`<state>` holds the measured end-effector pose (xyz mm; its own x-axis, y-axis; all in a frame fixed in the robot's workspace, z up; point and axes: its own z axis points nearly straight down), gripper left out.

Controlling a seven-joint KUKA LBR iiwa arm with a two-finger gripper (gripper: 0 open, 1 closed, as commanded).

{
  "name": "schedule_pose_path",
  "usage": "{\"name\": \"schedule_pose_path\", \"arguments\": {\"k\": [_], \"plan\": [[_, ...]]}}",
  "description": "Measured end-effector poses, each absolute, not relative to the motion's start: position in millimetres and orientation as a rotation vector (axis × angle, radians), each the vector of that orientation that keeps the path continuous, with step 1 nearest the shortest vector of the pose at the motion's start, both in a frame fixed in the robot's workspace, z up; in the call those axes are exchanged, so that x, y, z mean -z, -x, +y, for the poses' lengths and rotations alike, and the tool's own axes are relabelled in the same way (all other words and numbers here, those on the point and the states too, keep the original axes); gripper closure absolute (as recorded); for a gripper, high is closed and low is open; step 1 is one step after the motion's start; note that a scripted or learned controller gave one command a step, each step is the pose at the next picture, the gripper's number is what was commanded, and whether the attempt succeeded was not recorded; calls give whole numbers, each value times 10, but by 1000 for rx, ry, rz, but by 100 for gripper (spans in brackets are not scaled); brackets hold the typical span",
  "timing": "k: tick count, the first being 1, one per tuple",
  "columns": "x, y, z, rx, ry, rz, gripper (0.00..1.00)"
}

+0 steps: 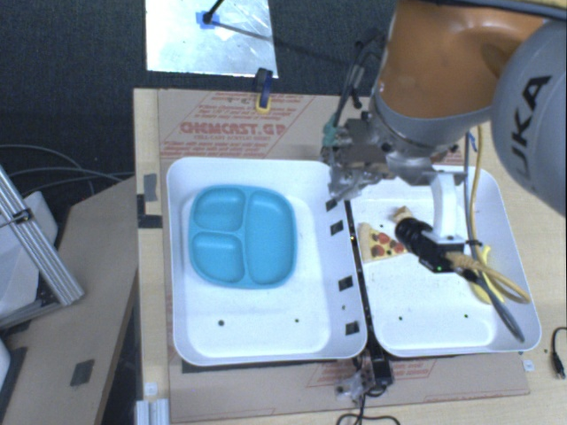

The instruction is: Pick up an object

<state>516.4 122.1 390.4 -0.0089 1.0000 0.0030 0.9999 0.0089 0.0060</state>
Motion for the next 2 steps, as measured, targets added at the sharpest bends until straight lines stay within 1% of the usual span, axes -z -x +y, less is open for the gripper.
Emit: {"name": "schedule_pose_path", "arguments": {"k": [1,2], "plan": [[-3556,-5374,1714,-2,-2214,2230,100],[-4730,-5356,1478,-22,-2211,2221,100]]}}
